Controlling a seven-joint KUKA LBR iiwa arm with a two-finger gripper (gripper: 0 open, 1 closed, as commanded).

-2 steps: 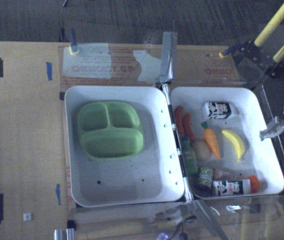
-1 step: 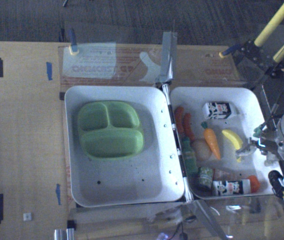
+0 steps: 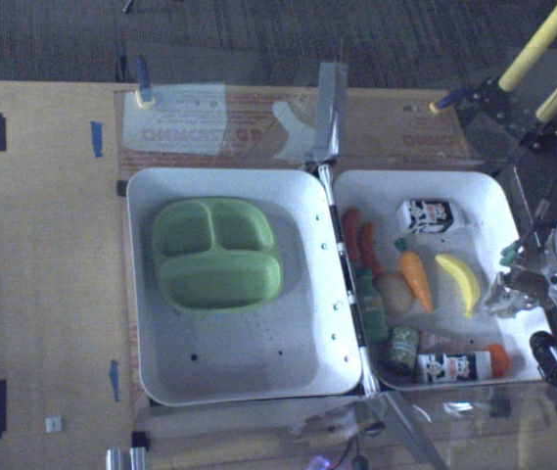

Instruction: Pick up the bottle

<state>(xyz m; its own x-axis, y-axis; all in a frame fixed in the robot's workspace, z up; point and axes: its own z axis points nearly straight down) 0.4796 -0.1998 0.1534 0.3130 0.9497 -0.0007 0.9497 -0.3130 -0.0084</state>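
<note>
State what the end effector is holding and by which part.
Nothing is held. The end effector sits at the right bin's right rim, apart from the bottle lying along the near wall.

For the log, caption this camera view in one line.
Gripper at the right bin's edge; bottle lies untouched inside.

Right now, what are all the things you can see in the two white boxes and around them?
Bins: 2, white, side by side on the bench; left bin, right bin.
Divided plate: 1, green, in the left bin.
Sausages: 2, red, right bin, by the divider.
Carton: 1, black and white, far end of right bin.
Carrot: 1, orange, middle of right bin.
Banana: 1, yellow, right of the carrot.
Potato: 1, tan, left of the carrot.
Bottle: 1, white with orange cap, lying at the near edge.
Gripper: 1, grey, over the right bin's right rim.
</note>
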